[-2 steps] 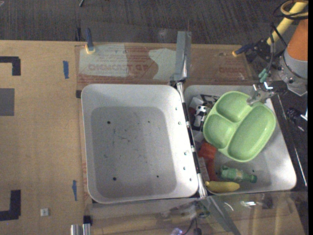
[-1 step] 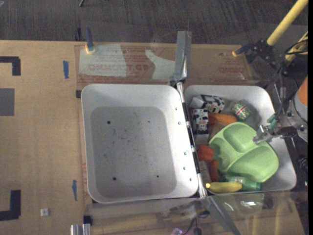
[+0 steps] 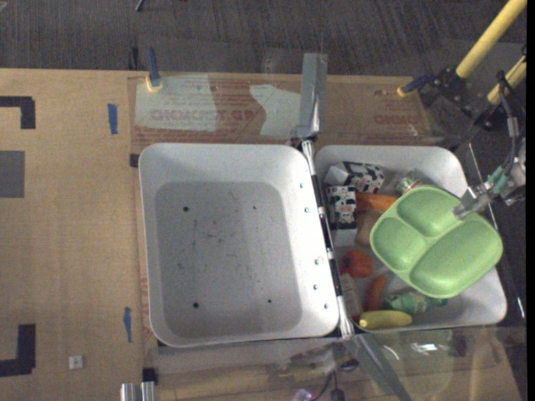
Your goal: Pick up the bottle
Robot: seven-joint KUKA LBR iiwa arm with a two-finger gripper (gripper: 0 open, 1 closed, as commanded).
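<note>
Gripper (image 3: pixel 465 208) clamped on green divided plate (image 3: pixel 435 241) rim, plate tilted over right bin (image 3: pixel 493 307), green bottle (image 3: pixel 415 302) underneath, left bin (image 3: pixel 159 174) alongside.

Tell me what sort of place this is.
Probably a robot-grasping test bench in a lab: two shallow white plastic bins on a wooden bench marked with blue tape, one bin heaped with toy food around a green divided plate.

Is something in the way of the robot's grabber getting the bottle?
Yes. The big green plate lies over much of the right bin, right beside the gripper. A green bottle-like thing peeks out from under the plate's lower edge, so the plate covers most of it.
</note>
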